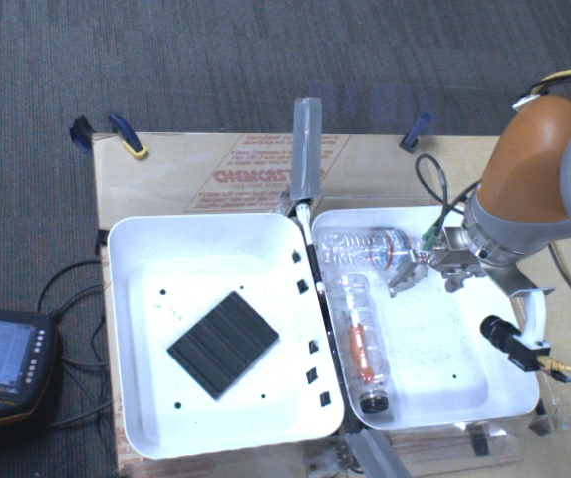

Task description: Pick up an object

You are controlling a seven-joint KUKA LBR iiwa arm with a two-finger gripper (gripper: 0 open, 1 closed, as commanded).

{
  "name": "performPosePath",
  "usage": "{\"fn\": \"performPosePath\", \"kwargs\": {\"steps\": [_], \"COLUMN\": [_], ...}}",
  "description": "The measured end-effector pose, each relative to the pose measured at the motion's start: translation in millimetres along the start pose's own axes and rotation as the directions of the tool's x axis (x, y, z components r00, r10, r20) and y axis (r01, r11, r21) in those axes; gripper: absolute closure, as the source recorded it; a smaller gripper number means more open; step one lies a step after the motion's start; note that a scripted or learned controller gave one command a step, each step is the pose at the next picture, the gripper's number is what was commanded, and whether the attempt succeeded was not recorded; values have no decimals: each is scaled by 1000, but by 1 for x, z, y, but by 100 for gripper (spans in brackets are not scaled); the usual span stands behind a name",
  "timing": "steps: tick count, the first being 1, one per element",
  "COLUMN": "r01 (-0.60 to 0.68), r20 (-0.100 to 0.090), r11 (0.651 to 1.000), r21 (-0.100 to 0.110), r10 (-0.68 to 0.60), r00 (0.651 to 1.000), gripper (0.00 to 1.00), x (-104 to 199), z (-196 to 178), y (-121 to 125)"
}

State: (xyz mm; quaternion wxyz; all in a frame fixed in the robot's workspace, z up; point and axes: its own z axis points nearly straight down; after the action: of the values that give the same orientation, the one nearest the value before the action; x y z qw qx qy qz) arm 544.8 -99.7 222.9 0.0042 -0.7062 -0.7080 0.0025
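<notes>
So the arm (529,182) comes in from the right and sits over the top right part of the right bin (464,391). The jaws (427,267) are down near the bin's back wall, right at the cap end of a clear bottle (365,248) that lies sideways along the back of that bin. Honestly can't tell if the jaws are apart or together, the metal bits blur into each other from this angle, and I can't see anything between them.

A second clear bottle (362,342) lies lengthwise along the left wall of the same bin, dark cap toward the front, with something orange inside it. The two bottles nearly meet at the back left corner.

The left bin (131,267) has a flat black ribbed pad (224,344) lying at a slant near its middle.

Both bins sit on the tabletop (195,172), with blue clamps (126,135) at its back edge. A handheld controller (4,361) lies on the floor off to the left.
</notes>
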Motion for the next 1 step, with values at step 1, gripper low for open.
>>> {"fn": "performPosePath", "kwargs": {"steps": [1], "r01": [9], "r20": [3], "r11": [1000], "r21": [-28], "r10": [-9], "r00": [1000], "gripper": [0], "x": [12], "z": [88], "y": [-20]}}
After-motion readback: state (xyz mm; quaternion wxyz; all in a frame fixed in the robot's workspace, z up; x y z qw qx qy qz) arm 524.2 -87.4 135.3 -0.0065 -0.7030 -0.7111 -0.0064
